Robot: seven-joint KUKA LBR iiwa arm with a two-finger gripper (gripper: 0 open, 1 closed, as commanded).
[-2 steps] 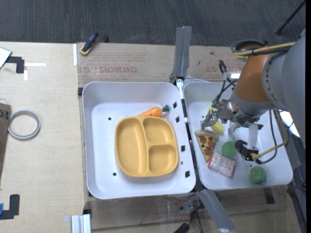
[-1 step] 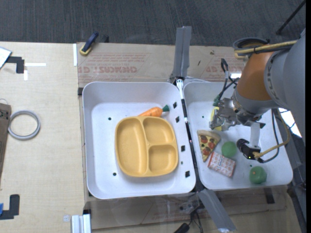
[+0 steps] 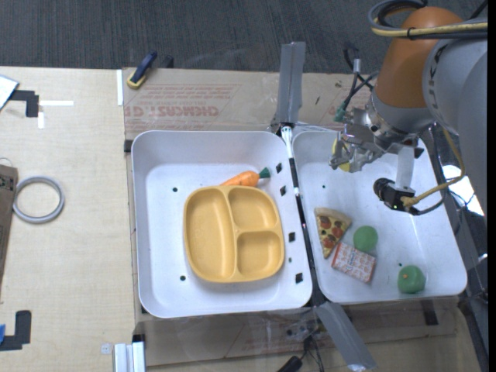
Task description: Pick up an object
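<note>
1. Worktop (image 3: 62,285): pale wood-look surface, dark carpet beyond its far edge; a tape roll (image 3: 36,198) lies near its left edge.
2. Left bin (image 3: 147,231): yellow divided plate (image 3: 232,233) in the middle, carrot (image 3: 242,179) touching the plate's far rim.
3. Right bin (image 3: 434,231): claw (image 3: 346,160) hangs over the far-left corner, nothing seen in it; grip state cannot be told.
4. Candidates all sit toward the near edge: pizza slice (image 3: 332,229), red packet (image 3: 353,262), two green balls (image 3: 365,238) (image 3: 411,279).
5. Risk: pizza, packet and one ball are crowded, so a descent may nudge neighbours or pinch two; flat pieces may slip.
</note>
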